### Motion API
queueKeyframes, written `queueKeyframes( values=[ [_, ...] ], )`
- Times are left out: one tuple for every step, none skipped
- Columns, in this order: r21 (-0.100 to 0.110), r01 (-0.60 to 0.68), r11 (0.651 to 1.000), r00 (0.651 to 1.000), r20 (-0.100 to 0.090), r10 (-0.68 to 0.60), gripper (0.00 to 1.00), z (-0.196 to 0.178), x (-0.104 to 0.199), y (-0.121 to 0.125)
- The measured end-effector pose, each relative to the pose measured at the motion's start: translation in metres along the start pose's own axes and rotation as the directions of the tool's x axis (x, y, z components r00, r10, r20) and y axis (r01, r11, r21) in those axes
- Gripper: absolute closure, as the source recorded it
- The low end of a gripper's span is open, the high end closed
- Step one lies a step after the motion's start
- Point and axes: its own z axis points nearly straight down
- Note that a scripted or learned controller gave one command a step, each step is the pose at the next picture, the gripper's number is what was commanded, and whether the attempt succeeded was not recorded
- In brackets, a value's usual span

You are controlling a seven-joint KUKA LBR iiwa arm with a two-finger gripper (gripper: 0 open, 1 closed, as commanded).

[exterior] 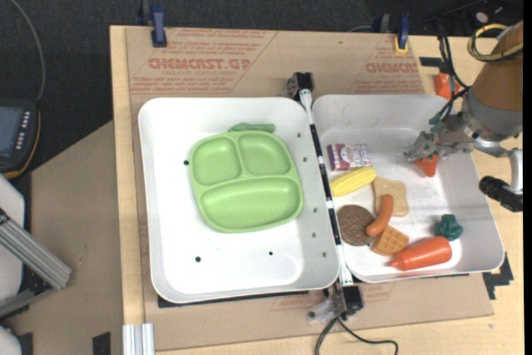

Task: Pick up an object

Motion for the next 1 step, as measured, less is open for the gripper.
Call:
queueKeyframes(
  values=[
    [-0.006,0.006,1.0,1.0,0.0,-0.006,1.0,-0.0966,0.1017,0.006]
  ],
)
